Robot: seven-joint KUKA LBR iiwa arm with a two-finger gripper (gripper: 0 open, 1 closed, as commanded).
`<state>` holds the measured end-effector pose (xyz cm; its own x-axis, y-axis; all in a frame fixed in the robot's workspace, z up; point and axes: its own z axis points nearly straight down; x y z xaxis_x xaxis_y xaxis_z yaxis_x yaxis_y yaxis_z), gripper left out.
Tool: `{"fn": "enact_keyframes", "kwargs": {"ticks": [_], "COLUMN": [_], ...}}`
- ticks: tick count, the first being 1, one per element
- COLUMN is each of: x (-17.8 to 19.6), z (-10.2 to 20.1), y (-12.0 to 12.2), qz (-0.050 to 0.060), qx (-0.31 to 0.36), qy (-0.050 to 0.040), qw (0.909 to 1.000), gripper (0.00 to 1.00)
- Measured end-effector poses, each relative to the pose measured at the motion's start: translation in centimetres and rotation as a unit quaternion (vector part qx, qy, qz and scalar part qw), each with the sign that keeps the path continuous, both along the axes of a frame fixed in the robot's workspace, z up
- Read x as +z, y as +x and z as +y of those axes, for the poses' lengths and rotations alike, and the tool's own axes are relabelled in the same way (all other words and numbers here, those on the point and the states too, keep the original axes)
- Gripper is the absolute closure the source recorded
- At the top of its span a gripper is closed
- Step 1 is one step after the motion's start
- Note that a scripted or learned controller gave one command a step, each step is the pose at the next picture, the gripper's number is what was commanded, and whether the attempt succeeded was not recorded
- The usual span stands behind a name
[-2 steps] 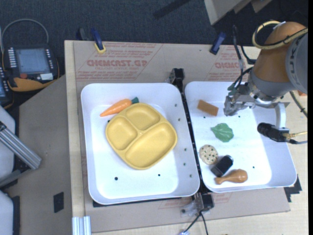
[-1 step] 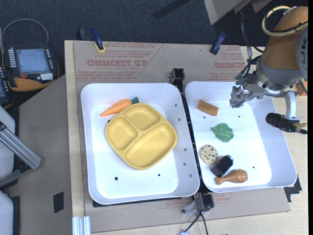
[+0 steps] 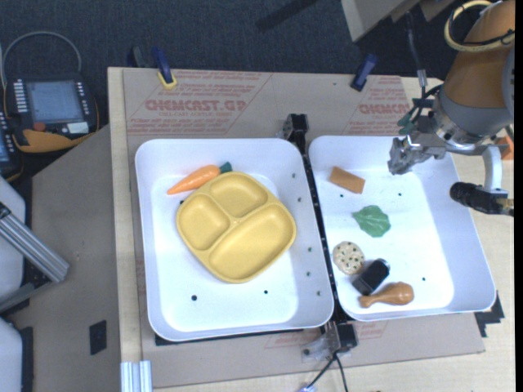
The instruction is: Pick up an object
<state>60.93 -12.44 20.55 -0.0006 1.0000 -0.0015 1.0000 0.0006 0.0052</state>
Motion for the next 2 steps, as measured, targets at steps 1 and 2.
{"fn": "enact_keyframes", "kwargs": {"ticks": [1,2], "x": [1.1,1.9], "z": [4.9,9.3], "y": [-0.9,-2.2], "qz": [0.003,0.003], "qx": [0.002,0.002], "qy": [0.0021,0.0021], "qw": [1.0,1.0], "gripper": [1.0,1.0]}}
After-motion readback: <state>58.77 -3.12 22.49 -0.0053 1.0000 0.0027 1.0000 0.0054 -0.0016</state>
